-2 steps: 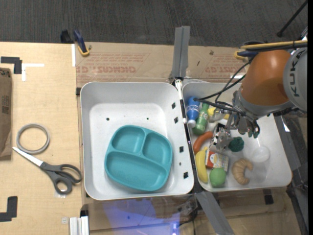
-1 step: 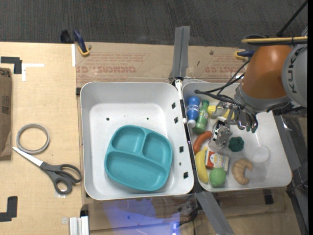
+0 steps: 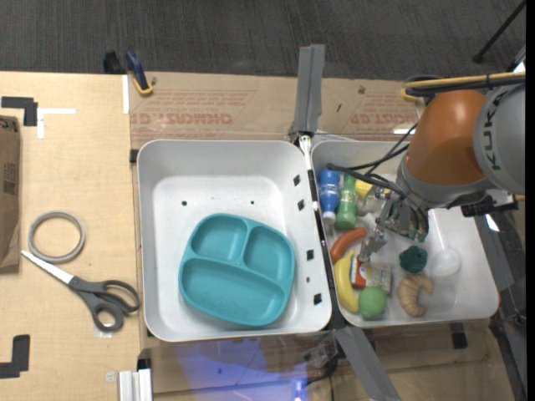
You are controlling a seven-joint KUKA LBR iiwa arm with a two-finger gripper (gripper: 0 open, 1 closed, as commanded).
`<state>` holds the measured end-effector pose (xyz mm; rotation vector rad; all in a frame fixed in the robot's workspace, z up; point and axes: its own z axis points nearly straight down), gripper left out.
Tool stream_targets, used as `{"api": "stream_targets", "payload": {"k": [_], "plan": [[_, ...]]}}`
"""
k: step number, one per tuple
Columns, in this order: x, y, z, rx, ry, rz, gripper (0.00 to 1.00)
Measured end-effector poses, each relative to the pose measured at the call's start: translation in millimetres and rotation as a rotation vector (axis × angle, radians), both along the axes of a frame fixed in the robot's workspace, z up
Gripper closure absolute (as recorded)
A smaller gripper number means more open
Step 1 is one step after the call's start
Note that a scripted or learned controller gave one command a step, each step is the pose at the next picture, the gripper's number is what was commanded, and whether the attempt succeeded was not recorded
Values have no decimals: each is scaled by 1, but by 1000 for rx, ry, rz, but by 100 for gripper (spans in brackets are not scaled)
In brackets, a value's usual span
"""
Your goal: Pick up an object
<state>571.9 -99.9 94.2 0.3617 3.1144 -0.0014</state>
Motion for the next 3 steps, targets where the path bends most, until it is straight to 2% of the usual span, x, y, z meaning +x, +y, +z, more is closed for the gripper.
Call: {"api": "stream_targets", "payload": {"k": [1,2,3], "plan": [[41,5,-2,0,3,-182,0],[9,-2,-2,1,5,-234,0],[35,-10,-2,2,3,-341,0]]}}
